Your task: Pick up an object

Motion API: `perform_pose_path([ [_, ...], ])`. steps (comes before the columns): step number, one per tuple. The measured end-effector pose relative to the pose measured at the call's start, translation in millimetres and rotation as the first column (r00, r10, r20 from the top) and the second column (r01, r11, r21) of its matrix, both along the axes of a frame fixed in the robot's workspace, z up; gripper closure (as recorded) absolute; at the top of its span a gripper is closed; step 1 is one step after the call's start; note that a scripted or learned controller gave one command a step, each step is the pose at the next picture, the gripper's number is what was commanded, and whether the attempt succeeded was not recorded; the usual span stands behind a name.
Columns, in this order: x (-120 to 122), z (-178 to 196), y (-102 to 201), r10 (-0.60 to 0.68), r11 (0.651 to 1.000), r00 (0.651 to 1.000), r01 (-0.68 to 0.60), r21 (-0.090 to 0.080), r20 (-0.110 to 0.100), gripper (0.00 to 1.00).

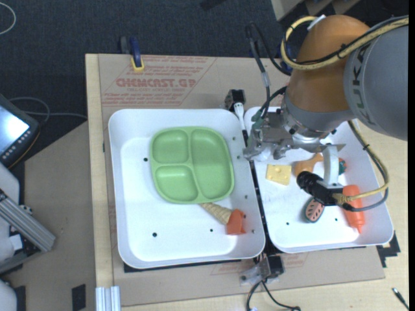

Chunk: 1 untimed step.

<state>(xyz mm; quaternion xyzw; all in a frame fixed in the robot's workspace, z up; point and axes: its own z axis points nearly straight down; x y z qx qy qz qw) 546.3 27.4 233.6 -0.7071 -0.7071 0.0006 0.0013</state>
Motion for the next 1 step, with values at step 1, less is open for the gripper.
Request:
perform_pose_path([
  [1,-6.0,-15.8,-4.4,-0.001,1.000,1.000,0.001,-0.001,-0.001,1.00],
])
